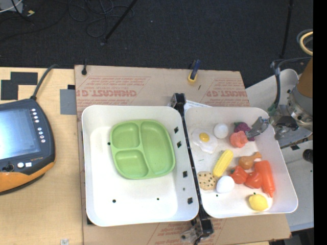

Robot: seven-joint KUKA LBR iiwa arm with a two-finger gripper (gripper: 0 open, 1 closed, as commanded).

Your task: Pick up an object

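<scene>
The right bin [286, 188] holds several toy foods: a fried egg [206, 141], a white ball [220, 131], a pink piece [238, 139] with a purple one [242, 128] behind it, a corn cob [223, 162], a cookie [206, 180], a white egg [225, 184], a brown drumstick [249, 161], red and orange pieces [258, 176] and a lemon [259, 202]. My gripper [271, 128] hangs over the bin's far right corner, just right of the purple piece. It is open, with nothing between its fingers.
The left bin [97, 188] holds a green divided plate [142, 149]. A tablet-like pendant [23, 142] lies on the bench at the far left. Cardboard [133, 88] lies under both bins. A black divider [188, 157] runs between them.
</scene>
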